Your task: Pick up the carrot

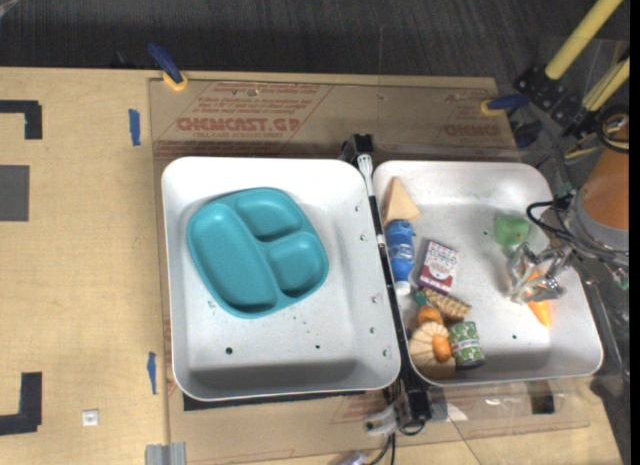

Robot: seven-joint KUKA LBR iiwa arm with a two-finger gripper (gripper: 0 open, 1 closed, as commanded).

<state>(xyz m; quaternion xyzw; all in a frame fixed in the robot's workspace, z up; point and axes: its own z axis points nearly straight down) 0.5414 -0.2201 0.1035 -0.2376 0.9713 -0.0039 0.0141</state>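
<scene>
- The left shallow white bin (190,353) holds a turquoise plastic divided plate (257,249), lying flat, with nothing on it.
- The right shallow white bin (480,178) carries a cluster along its left wall: a tan wedge-shaped piece (399,199), a blue bottle (400,250) just below it, a small maroon-and-white packet (438,265), some tan and orange toy food (432,338), and a small green can (466,344).
- Further right lies a pale green lumpy item (511,228), apart from the cluster.
- The metal two-finger gripper (528,281) is low over the bin's right part; the picture is too blurred there to judge how wide it stands or whether anything sits in it.
- The small orange carrot (541,311) lies on the bin floor just beside the gripper tips, to their lower right.
- Progress, as I judge it: the approach looks made, but no secure grasp is evident and the lift remains.
</scene>
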